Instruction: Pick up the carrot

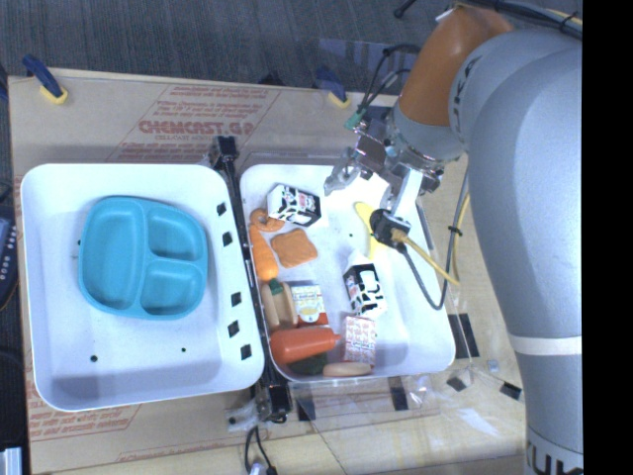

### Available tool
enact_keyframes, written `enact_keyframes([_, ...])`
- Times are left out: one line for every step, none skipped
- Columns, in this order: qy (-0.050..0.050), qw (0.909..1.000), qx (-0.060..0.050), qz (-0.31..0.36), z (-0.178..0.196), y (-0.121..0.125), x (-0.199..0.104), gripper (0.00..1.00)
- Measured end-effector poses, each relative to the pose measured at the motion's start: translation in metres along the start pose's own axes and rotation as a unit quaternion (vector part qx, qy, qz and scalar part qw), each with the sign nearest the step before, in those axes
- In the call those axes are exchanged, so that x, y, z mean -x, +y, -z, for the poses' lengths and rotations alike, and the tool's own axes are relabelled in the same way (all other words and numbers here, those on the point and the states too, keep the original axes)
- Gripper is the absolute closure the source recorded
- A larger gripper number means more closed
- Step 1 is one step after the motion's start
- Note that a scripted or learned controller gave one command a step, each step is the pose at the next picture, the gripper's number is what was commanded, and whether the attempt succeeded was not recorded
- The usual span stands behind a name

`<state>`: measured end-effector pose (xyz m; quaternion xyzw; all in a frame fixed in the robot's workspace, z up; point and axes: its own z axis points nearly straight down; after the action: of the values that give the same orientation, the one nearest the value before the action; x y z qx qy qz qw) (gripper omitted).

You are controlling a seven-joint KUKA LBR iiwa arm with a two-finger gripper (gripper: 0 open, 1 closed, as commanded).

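The carrot (263, 254) is a slim orange piece lying lengthwise against the left wall of the right bin (435, 320). My gripper (368, 190) hangs over the far part of that bin, well to the right of and beyond the carrot. It is open, with nothing between its fingers. A yellow banana-like item (384, 227) lies just below the gripper.
Around the carrot lie a black-and-white carton (294, 204), a tan toast slice (294, 248), a small juice box (309, 305), a red-orange sausage shape (302, 342), a second carton (364, 288) and a patterned packet (359, 336). The left bin (49, 364) holds a blue divided plate (143, 255).
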<state>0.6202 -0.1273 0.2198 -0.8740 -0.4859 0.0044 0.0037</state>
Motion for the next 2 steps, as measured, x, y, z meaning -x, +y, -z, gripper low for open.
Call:
enact_keyframes([0.0, 0.9999, -0.001, -0.012, -0.073, -0.035, -0.024, 0.0])
enact_keyframes([0.002, 0.9982, 0.004, -0.06, -0.128, -0.055, -0.004, 0.0])
